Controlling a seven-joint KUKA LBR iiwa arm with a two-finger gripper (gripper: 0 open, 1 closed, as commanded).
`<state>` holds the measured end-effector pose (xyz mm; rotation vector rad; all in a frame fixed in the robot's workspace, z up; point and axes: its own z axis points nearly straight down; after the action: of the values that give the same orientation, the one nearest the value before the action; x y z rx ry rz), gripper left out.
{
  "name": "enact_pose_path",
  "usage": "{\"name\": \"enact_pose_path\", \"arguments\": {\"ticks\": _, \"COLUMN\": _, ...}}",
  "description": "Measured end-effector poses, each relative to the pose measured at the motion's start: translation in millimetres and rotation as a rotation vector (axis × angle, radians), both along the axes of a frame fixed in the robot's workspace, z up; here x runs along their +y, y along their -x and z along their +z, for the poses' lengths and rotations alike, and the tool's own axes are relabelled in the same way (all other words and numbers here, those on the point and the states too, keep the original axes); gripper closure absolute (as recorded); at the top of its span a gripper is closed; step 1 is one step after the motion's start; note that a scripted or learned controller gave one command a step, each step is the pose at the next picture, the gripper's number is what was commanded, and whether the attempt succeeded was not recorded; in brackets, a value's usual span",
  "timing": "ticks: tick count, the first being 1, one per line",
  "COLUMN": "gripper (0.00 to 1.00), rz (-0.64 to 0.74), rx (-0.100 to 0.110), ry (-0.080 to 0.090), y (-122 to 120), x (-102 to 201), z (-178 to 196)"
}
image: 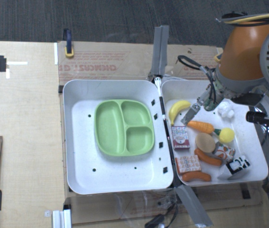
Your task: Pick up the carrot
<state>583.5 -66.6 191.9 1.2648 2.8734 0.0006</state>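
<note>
The carrot (201, 126) is orange with a green stub at its right end and lies on its side in the middle of the right bin (255, 127). My gripper (191, 114) reaches down from the grey and orange arm (241, 51) at the upper right. Its tip hangs just left of and above the carrot's left end, between the carrot and a banana (178, 109). Whether the tip touches the carrot is not clear. Nothing shows in its grasp.
Crowded around the carrot are a yellow lemon (227, 135), a tan round piece (205, 143), two small cartons (180, 137), a second orange piece (208, 158), a sausage (197, 176) and a white lump (226, 109). The left bin (77, 175) holds a green divided plate (124, 126).
</note>
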Motion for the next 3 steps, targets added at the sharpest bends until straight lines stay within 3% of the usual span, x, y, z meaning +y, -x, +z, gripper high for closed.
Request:
{"name": "enact_pose_path", "arguments": {"ticks": 1, "gripper": 0.00, "rz": 0.484, "rx": 0.001, "ry": 0.000, "y": 33, "x": -58, "z": -62}}
{"name": "enact_pose_path", "arguments": {"ticks": 2, "gripper": 1.00, "rz": 0.481, "rx": -0.004, "ry": 0.000, "y": 31, "x": -58, "z": -52}}
{"name": "enact_pose_path", "arguments": {"ticks": 3, "gripper": 1.00, "rz": 0.815, "rx": -0.002, "ry": 0.001, "y": -15, "x": -33, "z": -100}}
